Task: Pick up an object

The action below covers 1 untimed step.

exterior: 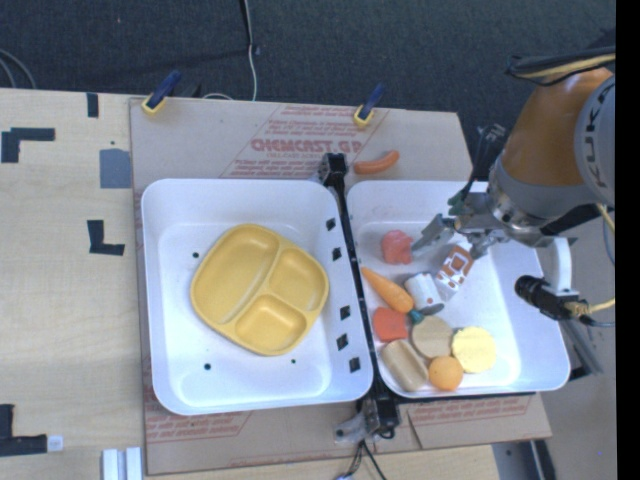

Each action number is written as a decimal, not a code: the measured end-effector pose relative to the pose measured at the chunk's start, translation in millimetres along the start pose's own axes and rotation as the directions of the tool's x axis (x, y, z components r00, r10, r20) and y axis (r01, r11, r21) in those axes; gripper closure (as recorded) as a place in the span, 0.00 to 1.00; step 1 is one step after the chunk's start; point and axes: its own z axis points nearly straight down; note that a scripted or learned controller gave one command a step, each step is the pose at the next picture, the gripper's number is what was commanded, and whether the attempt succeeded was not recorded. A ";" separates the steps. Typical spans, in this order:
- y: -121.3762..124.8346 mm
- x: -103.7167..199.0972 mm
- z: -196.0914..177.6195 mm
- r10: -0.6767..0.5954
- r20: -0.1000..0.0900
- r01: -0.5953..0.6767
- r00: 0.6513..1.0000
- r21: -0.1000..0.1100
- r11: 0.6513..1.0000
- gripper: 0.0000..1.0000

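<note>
The pincer (462,236) hangs spread and grasping nothing above the right bin (520,268), poised over the white-and-orange toy (445,273) where the food pieces crowd.

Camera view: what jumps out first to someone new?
The yellow divided plate lies alone in the left bin, the biggest block of colour. The right bin holds a crowd of small toy foods, among them an orange carrot and a yellow disc near its front. The grey-and-orange arm reaches in from the right, its gripper over that bin.
</note>
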 end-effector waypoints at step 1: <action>32.7 13.8 101.5 -0.005 0.001 0.005 1.000 -0.019 1.000 0.00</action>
